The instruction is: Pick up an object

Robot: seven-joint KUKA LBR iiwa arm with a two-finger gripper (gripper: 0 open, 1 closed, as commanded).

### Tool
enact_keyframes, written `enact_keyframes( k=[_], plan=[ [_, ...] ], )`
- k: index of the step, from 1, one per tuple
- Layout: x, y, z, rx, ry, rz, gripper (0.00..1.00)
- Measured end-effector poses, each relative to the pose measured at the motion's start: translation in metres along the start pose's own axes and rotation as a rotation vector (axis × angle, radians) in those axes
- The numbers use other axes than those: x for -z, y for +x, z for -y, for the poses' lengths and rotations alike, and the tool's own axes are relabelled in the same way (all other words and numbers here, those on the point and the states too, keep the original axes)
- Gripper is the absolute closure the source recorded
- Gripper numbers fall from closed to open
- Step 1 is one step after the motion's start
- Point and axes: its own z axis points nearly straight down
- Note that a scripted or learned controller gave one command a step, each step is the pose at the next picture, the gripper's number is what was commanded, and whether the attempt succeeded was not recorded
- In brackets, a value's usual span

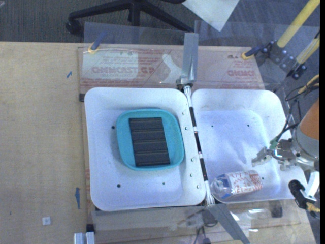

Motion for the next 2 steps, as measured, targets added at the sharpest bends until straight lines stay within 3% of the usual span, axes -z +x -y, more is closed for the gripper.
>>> enact_keyframes(
  k=[1,2],
  plan=[
    [-0.019,0.09,0.006,-0.118,0.005,-0.002,0.0],
    [0.091,0.045,0.008,-0.226,0.003,-0.001,0.0]
  ],
)
